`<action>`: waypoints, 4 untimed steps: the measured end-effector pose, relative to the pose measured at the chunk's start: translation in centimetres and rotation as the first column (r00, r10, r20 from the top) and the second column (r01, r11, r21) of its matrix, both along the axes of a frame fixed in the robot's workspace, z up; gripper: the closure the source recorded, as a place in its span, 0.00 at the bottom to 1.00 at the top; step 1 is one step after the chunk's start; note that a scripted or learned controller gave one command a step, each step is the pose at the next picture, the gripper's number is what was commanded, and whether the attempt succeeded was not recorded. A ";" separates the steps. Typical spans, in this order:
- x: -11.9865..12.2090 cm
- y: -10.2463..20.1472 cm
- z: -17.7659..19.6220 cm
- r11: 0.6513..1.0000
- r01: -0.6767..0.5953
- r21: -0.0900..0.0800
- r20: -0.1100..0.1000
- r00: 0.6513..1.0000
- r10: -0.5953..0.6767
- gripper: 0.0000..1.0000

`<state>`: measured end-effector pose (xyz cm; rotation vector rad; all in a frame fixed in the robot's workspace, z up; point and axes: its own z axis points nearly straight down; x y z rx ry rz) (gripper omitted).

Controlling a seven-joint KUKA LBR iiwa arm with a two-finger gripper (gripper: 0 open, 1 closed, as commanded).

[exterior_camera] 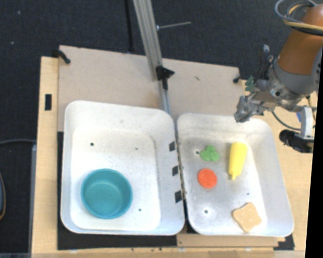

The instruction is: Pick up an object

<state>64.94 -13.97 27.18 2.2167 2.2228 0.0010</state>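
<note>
We cannot tell how the gripper (245, 113) is set. Below it lies the yellow corn (237, 158), rounded and slanted, so we judge an off-centre descent could nudge it away.

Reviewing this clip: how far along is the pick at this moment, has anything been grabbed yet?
Done: nothing lifted yet. The yellow corn, green piece, orange disc and toast slice all lie in the right bin; the teal bowl sits in the left bin. In hand: the gripper hangs over the right bin's far rim, carrying nothing visible. Left: descend, grasp, lift.
</note>
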 end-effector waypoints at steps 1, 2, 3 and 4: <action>-1.3 4.2 0.1 1.000 0.001 0.001 -0.001 1.000 -0.001 1.00; -4.0 9.7 0.0 1.000 -0.003 0.002 -0.002 1.000 0.003 1.00; -7.0 13.5 -1.1 1.000 -0.002 0.001 -0.003 1.000 0.002 1.00; -8.9 19.0 -0.9 1.000 -0.005 0.004 -0.002 1.000 0.005 1.00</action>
